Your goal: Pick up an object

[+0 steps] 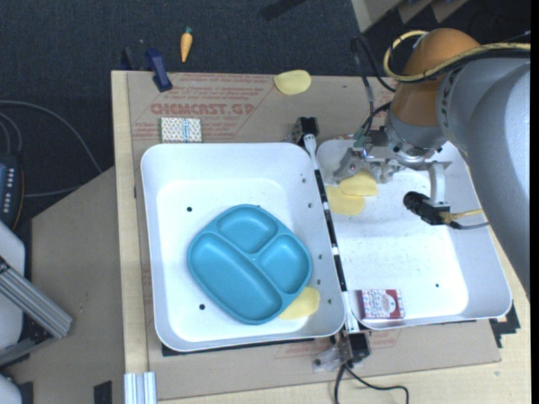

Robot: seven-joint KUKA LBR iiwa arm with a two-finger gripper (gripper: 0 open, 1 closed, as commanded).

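Note:
My gripper [367,168] hangs over the top left corner of the right bin [438,259], open, with its fingers spread. Just below it lie two pale yellow pieces: one [364,185] at the fingertips and a rounder one [345,201] against the bin's left wall. Nothing is held between the fingers. The left bin [168,192] holds a blue divided plate [249,262], with another yellow piece [301,304] tucked under its lower right rim. A small red and white packet [379,303] rests at the right bin's front edge.
The grey arm with its orange band [429,66] covers the right bin's far right. A black connector with a yellow cable [425,207] hangs beside the gripper. On the cardboard behind the bins lie a yellow piece [292,82], a patterned packet [181,129] and a blue item [157,70].

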